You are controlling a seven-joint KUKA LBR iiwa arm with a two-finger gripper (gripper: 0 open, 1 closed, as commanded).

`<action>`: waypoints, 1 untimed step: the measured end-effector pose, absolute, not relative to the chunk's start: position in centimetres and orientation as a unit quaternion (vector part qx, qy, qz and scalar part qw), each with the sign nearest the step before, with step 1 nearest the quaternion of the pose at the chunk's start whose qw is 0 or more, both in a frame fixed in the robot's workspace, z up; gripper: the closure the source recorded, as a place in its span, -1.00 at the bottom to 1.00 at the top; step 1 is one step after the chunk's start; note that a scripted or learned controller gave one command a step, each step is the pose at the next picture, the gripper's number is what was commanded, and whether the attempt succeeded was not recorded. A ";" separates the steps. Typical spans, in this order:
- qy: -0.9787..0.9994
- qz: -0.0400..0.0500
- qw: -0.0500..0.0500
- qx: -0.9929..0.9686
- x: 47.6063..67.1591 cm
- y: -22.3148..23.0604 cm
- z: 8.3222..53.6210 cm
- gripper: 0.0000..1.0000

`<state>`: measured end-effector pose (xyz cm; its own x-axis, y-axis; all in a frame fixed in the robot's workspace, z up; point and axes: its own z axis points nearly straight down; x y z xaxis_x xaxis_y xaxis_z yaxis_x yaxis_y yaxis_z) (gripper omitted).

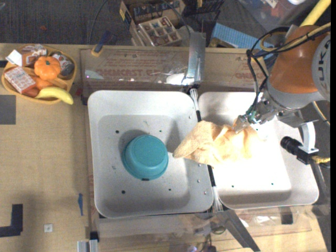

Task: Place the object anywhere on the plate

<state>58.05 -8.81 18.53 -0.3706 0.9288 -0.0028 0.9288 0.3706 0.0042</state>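
So the tool (245, 121) is down in the right bin (273, 185), and it's got a corner of the yellow cloth (218, 142) pinched between its fingers, clenched on the fabric. The cloth stretches from there toward the left and drapes over the divider between the two bins, with its far end hanging just into the left bin (105, 193). Over in that left bin sits the teal plate (146, 157), looks more like an upturned bowl honestly, and the cloth's tip is near it but not touching. Above the tool you get the arm's orange band (296, 62) and a grey body with part of the white letters "UK" readable at the edge, plus black cables looping around. A strip of brown cardboard (134, 70) runs behind the bins with faint printing I can't make out. Far left on the counter (42, 167) there's a small basket (10, 83) with a toy pumpkin (47, 68), a banana (55, 94) and little boxes whose labels are too small to read.
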 end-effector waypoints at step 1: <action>0.827 0.000 0.002 0.562 58.1 -9.0 22.5 1.00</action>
